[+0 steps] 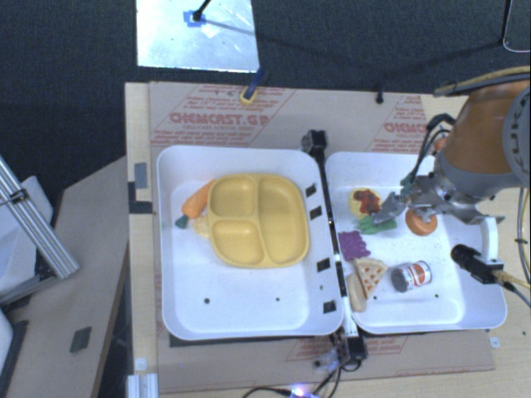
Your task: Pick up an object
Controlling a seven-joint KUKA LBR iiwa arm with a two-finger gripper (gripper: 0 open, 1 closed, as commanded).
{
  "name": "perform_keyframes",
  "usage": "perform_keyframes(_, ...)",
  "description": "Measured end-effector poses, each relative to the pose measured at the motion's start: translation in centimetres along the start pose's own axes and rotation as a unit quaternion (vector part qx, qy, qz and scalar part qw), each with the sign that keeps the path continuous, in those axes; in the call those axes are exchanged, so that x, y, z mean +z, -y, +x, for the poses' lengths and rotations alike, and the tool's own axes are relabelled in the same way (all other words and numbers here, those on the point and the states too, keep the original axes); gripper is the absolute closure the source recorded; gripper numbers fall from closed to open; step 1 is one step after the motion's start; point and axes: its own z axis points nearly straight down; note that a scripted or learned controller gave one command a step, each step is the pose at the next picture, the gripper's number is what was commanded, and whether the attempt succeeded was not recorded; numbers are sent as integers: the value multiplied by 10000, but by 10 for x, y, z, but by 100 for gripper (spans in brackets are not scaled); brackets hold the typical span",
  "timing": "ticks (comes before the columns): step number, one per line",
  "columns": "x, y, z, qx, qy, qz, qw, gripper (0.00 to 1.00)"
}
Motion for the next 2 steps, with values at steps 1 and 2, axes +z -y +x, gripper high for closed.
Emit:
perform_keyframes(1, 52, -4, 10, -6, 0, -7, 10000, 0)
perform_keyframes(2, 84, -6, 11, -1, -2, -29, 10000, 0)
